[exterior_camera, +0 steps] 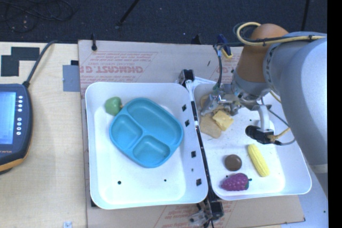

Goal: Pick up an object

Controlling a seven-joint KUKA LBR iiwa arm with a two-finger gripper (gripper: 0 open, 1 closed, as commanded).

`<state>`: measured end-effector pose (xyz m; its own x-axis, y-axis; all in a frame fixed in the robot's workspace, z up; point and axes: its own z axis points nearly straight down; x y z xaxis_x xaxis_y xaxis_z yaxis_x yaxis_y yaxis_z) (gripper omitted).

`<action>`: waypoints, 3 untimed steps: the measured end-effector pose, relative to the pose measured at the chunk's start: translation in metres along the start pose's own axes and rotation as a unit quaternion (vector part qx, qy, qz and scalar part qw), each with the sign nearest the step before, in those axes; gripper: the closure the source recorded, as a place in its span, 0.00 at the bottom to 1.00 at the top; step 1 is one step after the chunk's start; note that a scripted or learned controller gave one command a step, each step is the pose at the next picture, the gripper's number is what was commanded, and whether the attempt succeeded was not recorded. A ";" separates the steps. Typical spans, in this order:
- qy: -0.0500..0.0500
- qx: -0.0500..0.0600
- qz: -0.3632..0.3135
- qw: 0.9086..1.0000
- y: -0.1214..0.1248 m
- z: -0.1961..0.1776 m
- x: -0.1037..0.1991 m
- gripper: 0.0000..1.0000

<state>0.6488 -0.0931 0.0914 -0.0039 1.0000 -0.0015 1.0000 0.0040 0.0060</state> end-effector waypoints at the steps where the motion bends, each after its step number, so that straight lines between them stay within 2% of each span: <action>1: 0.001 -0.001 0.004 1.000 -0.049 -0.001 -0.047 0.00; 2: 0.000 -0.002 0.004 1.000 -0.125 -0.002 -0.067 0.00; 3: 0.000 -0.001 -0.001 1.000 -0.061 0.000 -0.010 0.00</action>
<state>0.5879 -0.1037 0.0914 -0.0052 1.0000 -0.0006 1.0000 0.0052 0.0083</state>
